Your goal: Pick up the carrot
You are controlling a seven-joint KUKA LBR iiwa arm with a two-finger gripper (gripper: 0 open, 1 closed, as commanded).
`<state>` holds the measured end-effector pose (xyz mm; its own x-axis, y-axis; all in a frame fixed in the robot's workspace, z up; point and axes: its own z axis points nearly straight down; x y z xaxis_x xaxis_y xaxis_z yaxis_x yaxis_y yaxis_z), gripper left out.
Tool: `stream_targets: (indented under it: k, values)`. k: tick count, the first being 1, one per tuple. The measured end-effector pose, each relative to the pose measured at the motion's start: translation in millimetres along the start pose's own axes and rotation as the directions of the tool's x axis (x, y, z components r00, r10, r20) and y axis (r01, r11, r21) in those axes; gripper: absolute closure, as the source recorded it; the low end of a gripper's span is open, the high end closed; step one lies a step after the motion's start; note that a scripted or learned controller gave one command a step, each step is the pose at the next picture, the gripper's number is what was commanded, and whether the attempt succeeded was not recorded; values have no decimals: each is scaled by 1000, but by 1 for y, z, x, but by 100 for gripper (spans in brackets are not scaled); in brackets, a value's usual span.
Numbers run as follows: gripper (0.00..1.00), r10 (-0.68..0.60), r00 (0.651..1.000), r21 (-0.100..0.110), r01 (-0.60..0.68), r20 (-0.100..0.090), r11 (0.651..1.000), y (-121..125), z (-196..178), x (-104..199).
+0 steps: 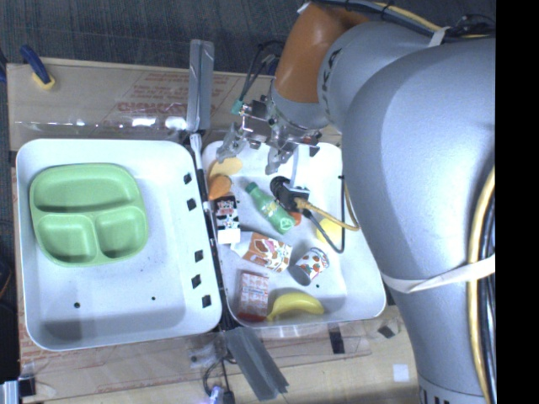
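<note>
hand [257,146] hangs open over the right bin's far end, carrot [222,186] just near-left of it

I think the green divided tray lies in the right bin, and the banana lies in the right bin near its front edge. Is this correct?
Not quite. The camera view shows the green divided tray in the left bin, alone there. The banana does lie in the right bin, near its front edge, as you said.
</note>
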<state>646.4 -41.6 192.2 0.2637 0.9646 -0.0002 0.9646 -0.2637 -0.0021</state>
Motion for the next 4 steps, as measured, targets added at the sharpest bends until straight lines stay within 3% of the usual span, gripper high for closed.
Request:
stream_targets:
  k: [1, 2, 3, 4]
  values:
    - [0, 24, 1000, 2, -24, 1, 1000, 11, 64, -50]
    - [0, -96, 995, -14, 96, 2, 995, 27, 93, -46]
    - [0, -141, 990, -1, 141, -1, 990, 14, -1, -10]
    - [0, -101, 995, 1, 101, 0, 995, 27, 101, -59]
